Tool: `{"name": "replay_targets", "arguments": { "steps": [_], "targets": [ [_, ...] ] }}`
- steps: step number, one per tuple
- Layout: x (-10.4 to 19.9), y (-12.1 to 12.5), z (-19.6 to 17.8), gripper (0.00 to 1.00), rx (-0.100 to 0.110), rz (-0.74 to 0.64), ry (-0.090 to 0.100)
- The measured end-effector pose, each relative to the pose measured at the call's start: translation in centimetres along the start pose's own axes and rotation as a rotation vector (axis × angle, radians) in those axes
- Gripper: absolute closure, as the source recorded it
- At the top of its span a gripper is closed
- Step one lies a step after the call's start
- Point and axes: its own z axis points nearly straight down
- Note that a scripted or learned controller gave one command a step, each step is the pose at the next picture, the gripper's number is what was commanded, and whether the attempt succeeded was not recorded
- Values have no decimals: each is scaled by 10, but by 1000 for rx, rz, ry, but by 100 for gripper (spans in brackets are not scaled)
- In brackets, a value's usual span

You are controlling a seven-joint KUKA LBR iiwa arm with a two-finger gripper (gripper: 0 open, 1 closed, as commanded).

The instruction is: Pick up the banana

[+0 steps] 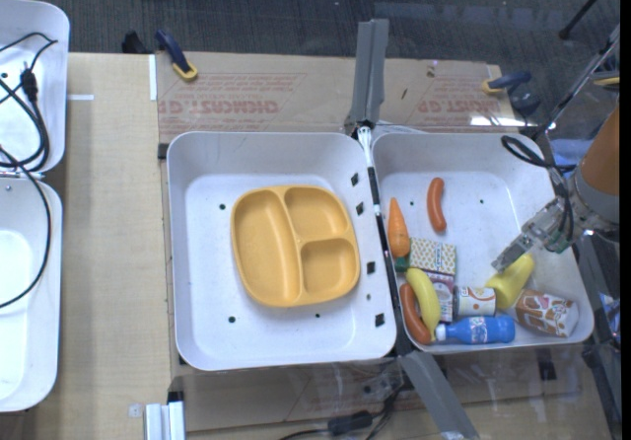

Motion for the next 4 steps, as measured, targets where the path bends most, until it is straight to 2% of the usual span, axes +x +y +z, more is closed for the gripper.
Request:
{"name": "replay_targets", "arguments": {
  "steps": [1, 2, 3, 4],
  "targets": [
    [65, -5, 23, 0, 1, -46, 2],
    [64, -4, 13, 100, -2, -43, 0],
    [87, 33, -71, 100, 2, 275, 1],
    [74, 17, -77, 100, 2, 420, 0]
  ]
}}
